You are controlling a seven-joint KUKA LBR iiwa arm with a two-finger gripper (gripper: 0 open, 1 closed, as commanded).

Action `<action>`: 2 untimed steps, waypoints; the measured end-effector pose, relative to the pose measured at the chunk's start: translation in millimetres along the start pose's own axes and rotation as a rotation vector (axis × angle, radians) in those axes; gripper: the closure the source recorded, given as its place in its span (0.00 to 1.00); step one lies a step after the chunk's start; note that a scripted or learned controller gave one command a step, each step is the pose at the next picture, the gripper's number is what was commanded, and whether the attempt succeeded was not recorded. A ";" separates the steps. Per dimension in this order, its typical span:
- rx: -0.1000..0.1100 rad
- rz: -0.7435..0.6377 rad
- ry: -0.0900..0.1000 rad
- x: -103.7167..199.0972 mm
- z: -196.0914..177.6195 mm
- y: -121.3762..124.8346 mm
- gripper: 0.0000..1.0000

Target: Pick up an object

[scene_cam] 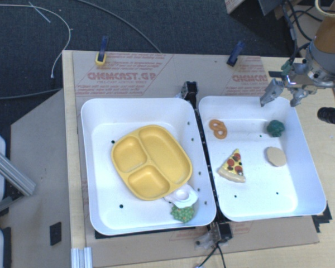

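My gripper (283,95) hangs above the far right corner of the right bin (257,205), its two fingers spread apart with nothing between them. In that bin lie a brown pretzel (218,128), a pizza slice (233,166), a dark green lump (276,128) and a tan cookie-like piece (276,157). The green lump sits just below and in front of the gripper. The left bin (100,205) holds a yellow divided tray (151,161), with a white egg piece (181,195) and a green leafy piece (183,212) at its near edge.
The bins sit side by side on a cardboard sheet (128,71) held by blue clamps (103,49) at the back. Black clips (188,89) join the bins at the middle. Cables and boxes crowd the far right behind the arm.
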State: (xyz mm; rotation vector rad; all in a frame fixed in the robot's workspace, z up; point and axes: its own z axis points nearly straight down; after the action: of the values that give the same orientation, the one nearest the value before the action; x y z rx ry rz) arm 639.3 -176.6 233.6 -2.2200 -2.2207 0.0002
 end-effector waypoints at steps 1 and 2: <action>0.002 0.000 0.001 7.1 47.0 -6.9 0.00; 0.004 0.000 0.000 2.6 90.1 -6.7 0.00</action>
State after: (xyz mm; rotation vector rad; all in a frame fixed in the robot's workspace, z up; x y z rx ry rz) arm 632.5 -173.9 143.6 -2.2179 -2.2184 0.0042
